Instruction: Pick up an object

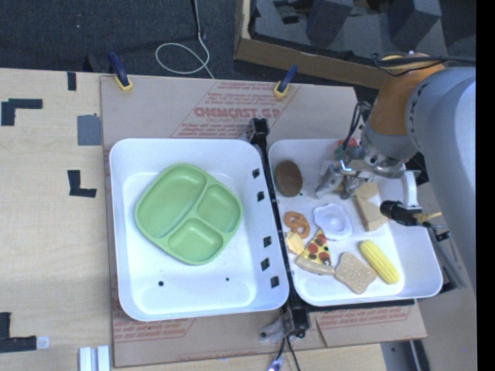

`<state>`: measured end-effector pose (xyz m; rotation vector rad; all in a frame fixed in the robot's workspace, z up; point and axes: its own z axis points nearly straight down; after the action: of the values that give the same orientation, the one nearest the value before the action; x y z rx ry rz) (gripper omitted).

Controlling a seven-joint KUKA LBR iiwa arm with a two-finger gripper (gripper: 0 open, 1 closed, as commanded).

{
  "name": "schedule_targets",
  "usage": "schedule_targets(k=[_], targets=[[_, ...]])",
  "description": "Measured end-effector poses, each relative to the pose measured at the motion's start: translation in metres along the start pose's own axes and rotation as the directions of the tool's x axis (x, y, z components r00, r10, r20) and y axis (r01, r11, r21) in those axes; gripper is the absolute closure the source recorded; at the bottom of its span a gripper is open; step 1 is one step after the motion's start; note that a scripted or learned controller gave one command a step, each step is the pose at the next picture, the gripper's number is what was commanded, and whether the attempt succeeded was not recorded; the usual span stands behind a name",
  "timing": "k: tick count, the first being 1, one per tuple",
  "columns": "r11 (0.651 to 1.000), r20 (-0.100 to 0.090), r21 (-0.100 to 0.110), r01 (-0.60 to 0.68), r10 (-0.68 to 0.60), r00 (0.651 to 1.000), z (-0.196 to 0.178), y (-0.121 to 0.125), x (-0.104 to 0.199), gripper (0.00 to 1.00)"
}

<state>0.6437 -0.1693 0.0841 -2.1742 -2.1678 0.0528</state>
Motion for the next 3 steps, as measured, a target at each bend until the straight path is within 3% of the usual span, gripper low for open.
schedule_targets(k=[1, 2, 3], targets=[[1.0, 0.006, -0.016, 0.001, -0.001, 1.0, -0.015, -0.003, -0.048, 1.0], [0.998, 0.024, -0.067, 0.008, -0.007, 1.0, -0.061, -0.046, 0.018, 1.0], [0.998, 0.025, -0.068, 0.006, -0.004, 1.0, -0.058, -0.044, 0.015, 0.0]])
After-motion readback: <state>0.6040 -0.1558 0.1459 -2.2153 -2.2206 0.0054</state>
